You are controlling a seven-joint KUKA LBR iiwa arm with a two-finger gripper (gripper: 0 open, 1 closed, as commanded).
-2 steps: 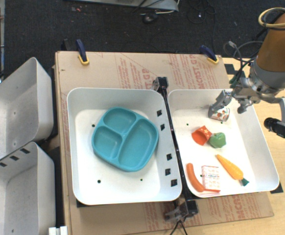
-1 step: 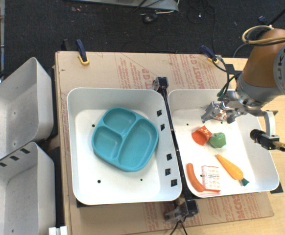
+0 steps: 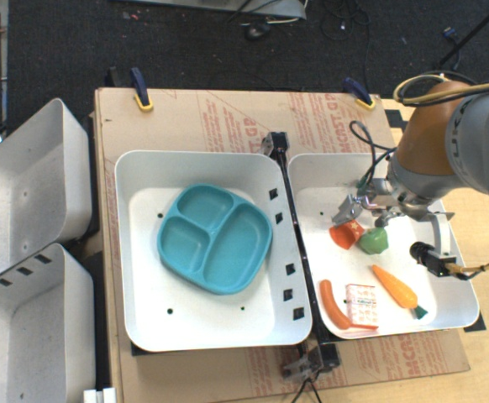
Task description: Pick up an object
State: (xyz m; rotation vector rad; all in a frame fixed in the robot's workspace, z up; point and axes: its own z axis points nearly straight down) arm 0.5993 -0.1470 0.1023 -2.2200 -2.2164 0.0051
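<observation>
My gripper [image 3: 364,217] hangs over the upper middle of the right bin [image 3: 454,313], open, one grey finger on each side. Just below its fingertips lie a red-orange piece [image 3: 344,237] and a green round object [image 3: 375,241], side by side and touching. I see nothing held between the fingers. Lower in the same bin are an orange carrot [image 3: 395,287] with a green tip, a red chili-like piece [image 3: 334,305] along the left wall, and a small white printed packet [image 3: 362,301] beside it.
The left bin [image 3: 135,309] holds a teal divided plate [image 3: 216,238]. A black divider [image 3: 291,225] runs between the bins. The arm's cable and a black fitting [image 3: 428,257] hang over the right bin's right side. White tubs [image 3: 26,191] stand off the bench at left.
</observation>
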